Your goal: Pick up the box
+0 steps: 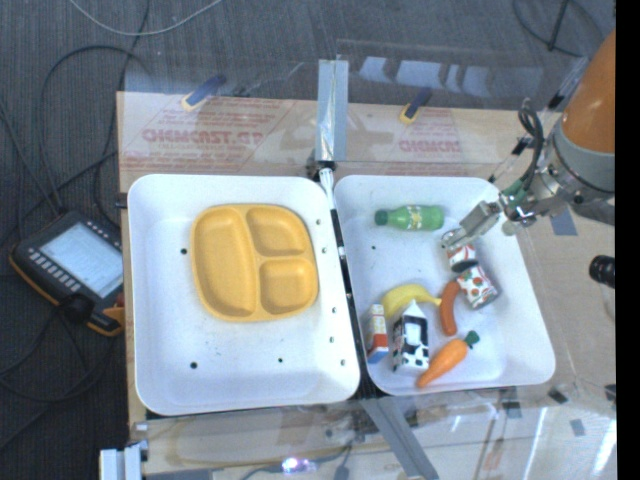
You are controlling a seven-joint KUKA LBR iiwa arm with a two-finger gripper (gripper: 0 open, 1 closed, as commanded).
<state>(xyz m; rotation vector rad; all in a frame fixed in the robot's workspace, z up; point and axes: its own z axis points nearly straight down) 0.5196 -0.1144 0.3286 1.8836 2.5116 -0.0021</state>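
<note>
Gripper (467,234) over right bin (520,268), just above the box (473,280) (strawberry print), grip state unclear

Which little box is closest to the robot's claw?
The red-and-white box, just below the gripper. The black-and-white carton and the orange carton lie farther away.

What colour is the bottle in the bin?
Green, with a yellow label: the bottle lies in the right bin, seen clearly in the camera view.

Even, bright overhead light; the white bins (240,388) nearly bleach out. Shadows are soft and short. Glare streaks the clear sheet (420,73) at the top. The focus is slightly soft throughout.
</note>
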